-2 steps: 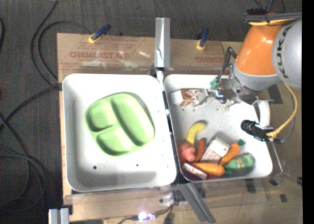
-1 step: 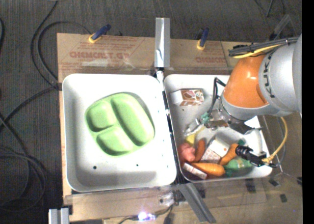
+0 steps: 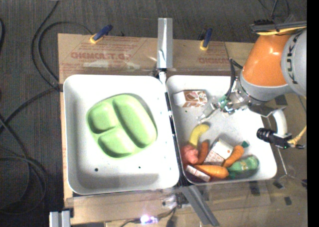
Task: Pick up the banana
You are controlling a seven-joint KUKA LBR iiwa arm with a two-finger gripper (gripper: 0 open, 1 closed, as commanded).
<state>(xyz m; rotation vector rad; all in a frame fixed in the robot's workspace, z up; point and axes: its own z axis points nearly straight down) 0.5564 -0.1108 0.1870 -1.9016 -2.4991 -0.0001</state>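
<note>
The banana (image 3: pixel 199 133), yellow and curved, lies in the right bin (image 3: pixel 269 171) near its middle, at the top of a pile of toy food. My gripper (image 3: pixel 209 112) hangs just above and to the right of the banana, reaching in from the orange-banded wrist (image 3: pixel 266 64). Nothing shows held in it. The banana rests on the bin floor, touching the red sausage (image 3: pixel 203 151) below it.
The left bin (image 3: pixel 75 121) holds a green divided plate (image 3: pixel 122 124). In the right bin a brown packet (image 3: pixel 194 97) lies at the back, with carrots (image 3: pixel 214 171), a white box (image 3: pixel 218 152), a pink piece (image 3: pixel 188 155) and a green item (image 3: pixel 244 166) at the front.
</note>
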